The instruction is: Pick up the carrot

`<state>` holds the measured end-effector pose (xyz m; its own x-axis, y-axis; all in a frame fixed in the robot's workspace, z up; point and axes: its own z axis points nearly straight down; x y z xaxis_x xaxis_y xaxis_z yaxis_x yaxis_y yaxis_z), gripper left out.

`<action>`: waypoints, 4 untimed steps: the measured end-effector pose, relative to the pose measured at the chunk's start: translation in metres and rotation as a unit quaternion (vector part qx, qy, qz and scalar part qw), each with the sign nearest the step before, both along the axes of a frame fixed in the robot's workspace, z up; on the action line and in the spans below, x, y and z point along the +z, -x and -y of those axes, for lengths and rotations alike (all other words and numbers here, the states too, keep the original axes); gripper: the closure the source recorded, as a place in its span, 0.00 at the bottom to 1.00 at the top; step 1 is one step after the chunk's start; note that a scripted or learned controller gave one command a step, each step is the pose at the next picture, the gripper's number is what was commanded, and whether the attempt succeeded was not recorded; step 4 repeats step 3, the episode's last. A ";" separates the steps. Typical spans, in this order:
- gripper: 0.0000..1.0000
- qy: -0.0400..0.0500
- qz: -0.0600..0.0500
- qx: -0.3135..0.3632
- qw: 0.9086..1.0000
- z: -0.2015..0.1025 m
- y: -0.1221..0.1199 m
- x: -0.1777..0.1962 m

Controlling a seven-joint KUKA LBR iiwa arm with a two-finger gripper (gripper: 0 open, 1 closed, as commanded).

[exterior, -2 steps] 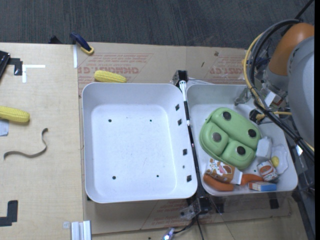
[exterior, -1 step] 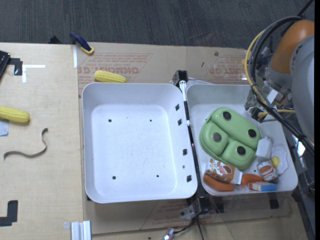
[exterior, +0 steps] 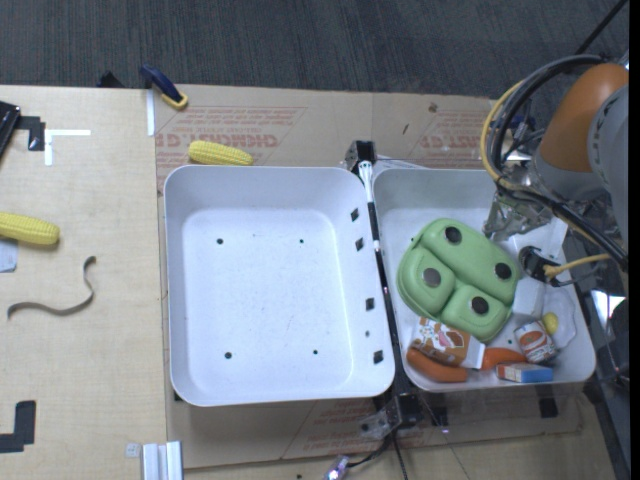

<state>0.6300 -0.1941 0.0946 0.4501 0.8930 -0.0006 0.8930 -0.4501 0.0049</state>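
Observation:
The carrot (exterior: 437, 368) is an orange, elongated piece lying along the front wall of the right bin (exterior: 392, 190). A small printed packet (exterior: 442, 341) partly covers it. My gripper (exterior: 505, 220) hangs over the back right part of that bin, just beyond the far edge of a large green block (exterior: 460, 273). It is well apart from the carrot, which lies on the near side of the green block.
A small jar-like toy (exterior: 537, 339) and a blue and orange box (exterior: 523, 373) lie in the right bin's front right corner. The left bin (exterior: 175, 298) stands beside it. Two corn cobs (exterior: 219, 153) (exterior: 28, 230) and a curved strip (exterior: 60, 303) lie on the bench.

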 end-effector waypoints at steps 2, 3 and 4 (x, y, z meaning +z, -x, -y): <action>0.00 -0.001 0.001 0.197 0.980 0.016 0.006 0.000; 0.00 -0.001 0.001 0.197 0.980 0.016 0.006 0.000; 0.00 -0.001 0.001 0.197 0.980 0.016 0.006 0.000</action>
